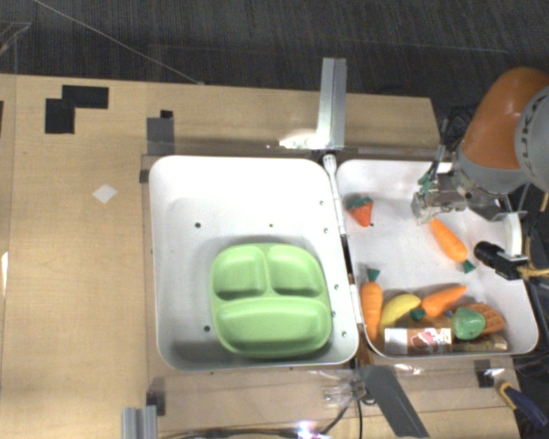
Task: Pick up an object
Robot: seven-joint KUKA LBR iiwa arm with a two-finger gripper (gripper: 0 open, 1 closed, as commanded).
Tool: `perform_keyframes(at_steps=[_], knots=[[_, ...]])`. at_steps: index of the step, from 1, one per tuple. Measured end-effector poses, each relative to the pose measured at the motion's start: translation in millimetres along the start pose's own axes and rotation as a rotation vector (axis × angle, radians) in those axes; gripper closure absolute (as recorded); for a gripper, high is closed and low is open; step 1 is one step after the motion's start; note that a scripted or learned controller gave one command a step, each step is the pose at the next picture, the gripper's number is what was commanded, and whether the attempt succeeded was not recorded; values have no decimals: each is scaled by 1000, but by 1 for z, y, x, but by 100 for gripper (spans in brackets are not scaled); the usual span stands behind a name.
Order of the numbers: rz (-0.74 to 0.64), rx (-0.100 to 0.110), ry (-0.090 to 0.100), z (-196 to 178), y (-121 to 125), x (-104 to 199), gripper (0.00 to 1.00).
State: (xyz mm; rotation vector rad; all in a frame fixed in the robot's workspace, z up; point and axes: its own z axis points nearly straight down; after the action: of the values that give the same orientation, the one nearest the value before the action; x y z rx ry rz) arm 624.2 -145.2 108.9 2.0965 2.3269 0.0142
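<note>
My gripper [432, 205] hangs low over the far right part of the right bin [393, 245], with nothing visibly held. An orange carrot [448, 240] lies just in front of it and slightly to the right. A red strawberry [360, 210] sits to its left near the bin's dividing wall. Along the near edge lie another carrot [371, 305], a yellow banana [398, 309], a third carrot [442, 300], a small labelled bottle [419, 339] and a green-and-orange toy [476, 322].
The left bin [192, 208] holds a green divided plate [270, 297]. A metal post [333, 99] stands behind the wall between the bins. A black part [499, 259] juts over the right bin's right rim, under the grey and orange arm [508, 135].
</note>
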Motion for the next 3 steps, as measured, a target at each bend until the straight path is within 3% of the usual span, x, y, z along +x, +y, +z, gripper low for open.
perform_keyframes(at_steps=[1,2,3], knots=[[-21,-1,-1,19,29,41,100],[-19,0,-2,19,28,39,0],[-209,4,1,19,26,40,0]])
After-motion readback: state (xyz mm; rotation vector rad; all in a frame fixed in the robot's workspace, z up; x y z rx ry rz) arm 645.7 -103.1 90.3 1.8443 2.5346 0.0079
